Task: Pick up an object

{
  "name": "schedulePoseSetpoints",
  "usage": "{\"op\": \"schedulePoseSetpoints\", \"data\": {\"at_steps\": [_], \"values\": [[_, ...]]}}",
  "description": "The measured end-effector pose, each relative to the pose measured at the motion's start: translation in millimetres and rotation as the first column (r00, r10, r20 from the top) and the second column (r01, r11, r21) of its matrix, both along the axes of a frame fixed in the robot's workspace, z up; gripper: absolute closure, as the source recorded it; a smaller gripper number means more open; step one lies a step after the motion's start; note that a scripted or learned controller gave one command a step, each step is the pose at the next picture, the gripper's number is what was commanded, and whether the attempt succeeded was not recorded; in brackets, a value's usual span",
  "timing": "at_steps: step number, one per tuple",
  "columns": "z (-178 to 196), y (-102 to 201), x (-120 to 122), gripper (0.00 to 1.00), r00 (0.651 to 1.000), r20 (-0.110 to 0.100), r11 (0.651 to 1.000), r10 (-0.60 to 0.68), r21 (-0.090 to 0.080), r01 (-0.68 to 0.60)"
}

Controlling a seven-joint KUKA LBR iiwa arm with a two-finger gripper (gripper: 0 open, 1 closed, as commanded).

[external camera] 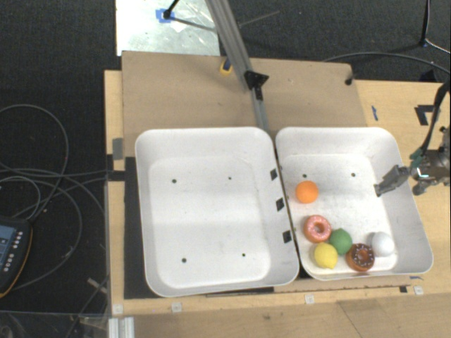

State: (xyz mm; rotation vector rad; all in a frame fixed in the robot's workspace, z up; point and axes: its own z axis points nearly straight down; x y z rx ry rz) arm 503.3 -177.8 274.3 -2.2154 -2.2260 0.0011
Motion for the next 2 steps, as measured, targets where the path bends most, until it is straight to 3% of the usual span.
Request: {"op": "schedulePoseSetpoints", "data": {"at_steps": [1, 2], "values": [[2, 0, 1, 0.00, 1.000, 0.004, 1.000, -0.001, -0.001, 0.001], [-41, -3, 6, 0.00, 1.000, -0.001, 1.000, -0.004, 0.001, 0.004]]}}
